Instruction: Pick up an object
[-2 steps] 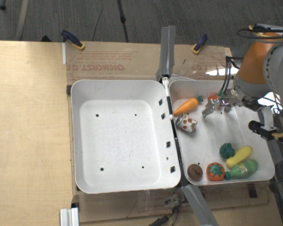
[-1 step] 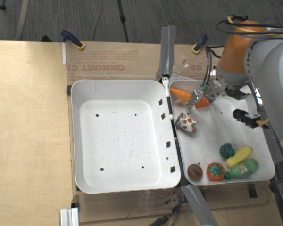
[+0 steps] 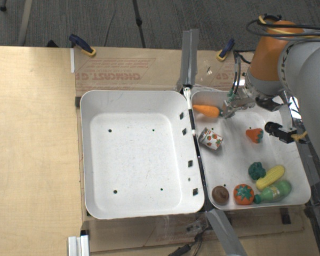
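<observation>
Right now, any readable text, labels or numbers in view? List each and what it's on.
"CHEMCAST GP": red print on the cardboard sheet behind the bins, upside down in this view; the last letters are faint, so that part is a best reading.
Small carton in the right bin: red and green markings, too small to read as text.
Nothing legible on the left bin, arm or toy food.
</observation>
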Controlling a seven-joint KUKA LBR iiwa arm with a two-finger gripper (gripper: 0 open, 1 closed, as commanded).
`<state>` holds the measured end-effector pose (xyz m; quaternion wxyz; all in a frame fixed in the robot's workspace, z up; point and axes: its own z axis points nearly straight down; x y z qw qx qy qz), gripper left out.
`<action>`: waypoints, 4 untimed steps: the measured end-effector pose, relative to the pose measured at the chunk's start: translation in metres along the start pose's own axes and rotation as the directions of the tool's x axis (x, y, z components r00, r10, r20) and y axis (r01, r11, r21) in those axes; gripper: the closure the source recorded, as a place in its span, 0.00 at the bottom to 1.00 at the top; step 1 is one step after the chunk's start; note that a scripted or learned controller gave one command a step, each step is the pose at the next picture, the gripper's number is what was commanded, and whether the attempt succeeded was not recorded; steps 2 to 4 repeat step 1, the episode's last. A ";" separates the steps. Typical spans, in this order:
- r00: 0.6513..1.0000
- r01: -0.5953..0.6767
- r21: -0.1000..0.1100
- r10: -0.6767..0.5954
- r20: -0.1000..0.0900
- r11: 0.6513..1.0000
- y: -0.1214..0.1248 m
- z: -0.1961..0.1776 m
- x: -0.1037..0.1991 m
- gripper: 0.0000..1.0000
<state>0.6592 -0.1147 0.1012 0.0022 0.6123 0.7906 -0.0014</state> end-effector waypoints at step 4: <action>0.989 -0.147 0.000 0.147 -0.003 0.989 0.024 -0.091 0.091 1.00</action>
